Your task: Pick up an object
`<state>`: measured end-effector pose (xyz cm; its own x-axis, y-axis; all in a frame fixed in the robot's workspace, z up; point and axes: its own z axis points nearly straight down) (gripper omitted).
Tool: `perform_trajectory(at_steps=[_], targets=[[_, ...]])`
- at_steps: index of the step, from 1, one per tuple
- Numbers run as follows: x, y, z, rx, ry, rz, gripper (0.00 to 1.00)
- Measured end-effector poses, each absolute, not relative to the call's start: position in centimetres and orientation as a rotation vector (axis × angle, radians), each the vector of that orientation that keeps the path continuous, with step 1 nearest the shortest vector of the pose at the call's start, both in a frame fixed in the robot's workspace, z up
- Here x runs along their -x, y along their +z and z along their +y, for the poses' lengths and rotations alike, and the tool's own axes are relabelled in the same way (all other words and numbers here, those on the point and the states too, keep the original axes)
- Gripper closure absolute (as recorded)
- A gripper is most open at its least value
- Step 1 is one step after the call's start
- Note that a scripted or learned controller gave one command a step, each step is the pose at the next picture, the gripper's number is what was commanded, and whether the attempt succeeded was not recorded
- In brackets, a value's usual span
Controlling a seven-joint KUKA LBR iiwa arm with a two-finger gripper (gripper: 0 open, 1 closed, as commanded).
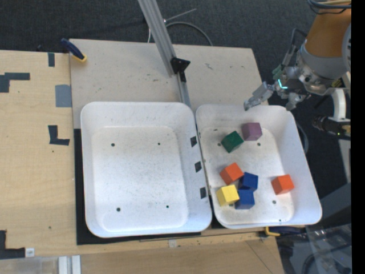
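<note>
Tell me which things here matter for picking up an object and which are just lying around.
For the job:
pincer
green block
purple block
two orange blocks
two blue blocks
yellow block
right bin

Lying about:
left bin
metal rail
blue-and-yellow clamp

You were looking at a robotics lab. The arm [328,36], grey with an orange band, reached over a plywood desk [34,153] marked with grey tape patches [63,96]. Two white bins [91,119] sat side by side on it, one holding coloured test cubes [238,187]. An aluminium rail [157,24] slanted across, cables [188,27] lay loose, and dark carpet [68,7] covered the floor.
</note>
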<state>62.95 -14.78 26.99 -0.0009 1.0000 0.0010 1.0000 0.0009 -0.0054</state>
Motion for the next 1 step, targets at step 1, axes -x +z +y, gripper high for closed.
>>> perform_trajectory(at_steps=[1], targets=[[-63.02,27.27,-14.79,2.219,0.002,-2.224,0.00]])
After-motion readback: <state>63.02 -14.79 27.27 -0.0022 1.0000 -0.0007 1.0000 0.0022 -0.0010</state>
